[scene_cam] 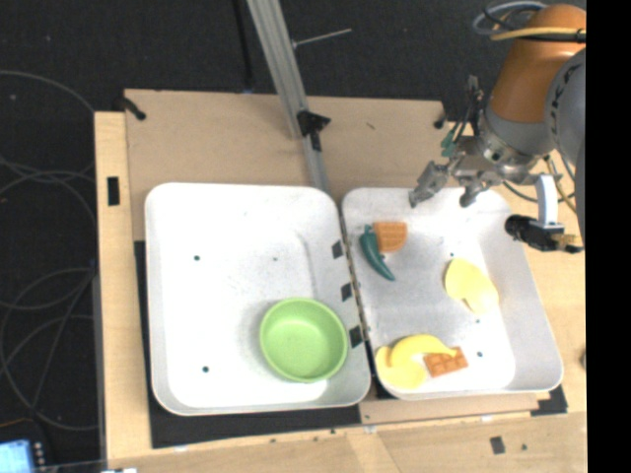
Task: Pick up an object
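My gripper (445, 191) hangs over the far edge of the right bin (523, 294), its two fingers spread apart with nothing between them. Below and to its left lie an orange block (392, 235) and a green pepper-shaped piece (376, 254), touching each other. A pale yellow piece (468, 284) rests mid-bin toward the right. Near the front edge a yellow banana-like piece (406, 355) lies with a small orange waffle-patterned piece (445, 363) on it. In the left bin (217, 235) sits a green bowl (304, 339).
A slanted metal pole (281, 62) rises behind the bins, ending near the divider between them. A black fitting (535, 231) sticks out at the right bin's right edge. The wooden bench (212, 136) surrounds both bins.
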